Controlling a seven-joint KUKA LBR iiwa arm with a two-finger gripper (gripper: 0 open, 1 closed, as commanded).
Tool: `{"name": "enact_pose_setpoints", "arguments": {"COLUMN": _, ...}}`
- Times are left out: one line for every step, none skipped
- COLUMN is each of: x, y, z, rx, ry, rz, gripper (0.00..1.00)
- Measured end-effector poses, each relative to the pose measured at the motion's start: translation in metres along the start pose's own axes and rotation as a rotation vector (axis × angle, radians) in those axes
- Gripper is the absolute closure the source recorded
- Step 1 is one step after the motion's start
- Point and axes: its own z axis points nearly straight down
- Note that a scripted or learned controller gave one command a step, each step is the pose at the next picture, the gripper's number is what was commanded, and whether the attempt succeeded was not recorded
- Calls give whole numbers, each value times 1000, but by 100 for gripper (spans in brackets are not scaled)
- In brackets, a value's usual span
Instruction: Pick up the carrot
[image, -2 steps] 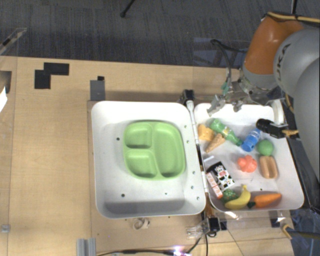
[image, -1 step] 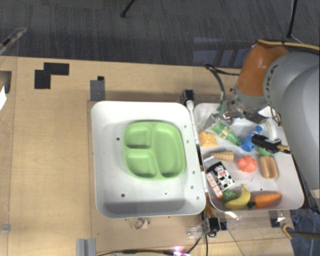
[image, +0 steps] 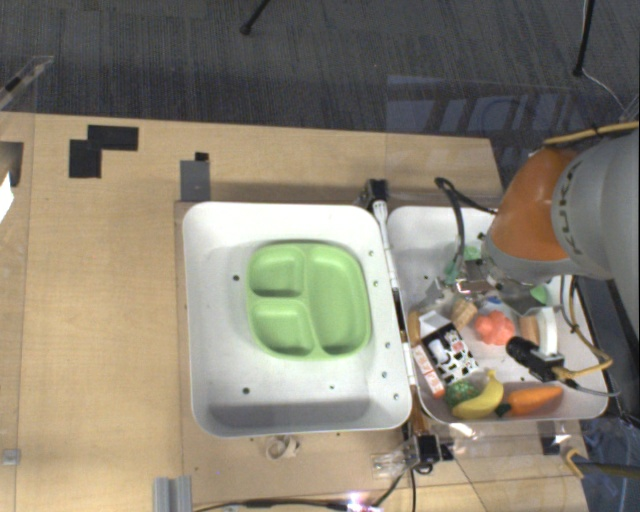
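Seen from above, the grey arm (image: 590, 200) with its orange band reaches over the right bin (image: 420, 235); its end effector (image: 478, 288) sits low among the clutter, its opening impossible to tell. The carrot (image: 536, 399) lies at the bin's near edge, just beside a banana (image: 478, 396). A green divided plate (image: 305, 298) rests in the left bin (image: 215, 240) on the bench (image: 90, 330).

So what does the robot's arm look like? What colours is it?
The arm is fat, round and smooth, mostly grey, with a bright orange band near its wrist. Thin black cables loop beside it, and the end over the right bin is dark metal with small parts.
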Motion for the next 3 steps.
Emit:
{"name": "enact_pose_setpoints", "arguments": {"x": -79, "y": 11, "z": -12, "rx": 3, "ry": -3, "rz": -154, "gripper": 0}}
{"name": "enact_pose_setpoints", "arguments": {"x": -76, "y": 16, "z": -24, "rx": -6, "ry": -4, "rz": -160, "gripper": 100}}
{"name": "enact_pose_setpoints", "arguments": {"x": -76, "y": 15, "z": -24, "rx": -5, "ry": -4, "rz": -160, "gripper": 0}}
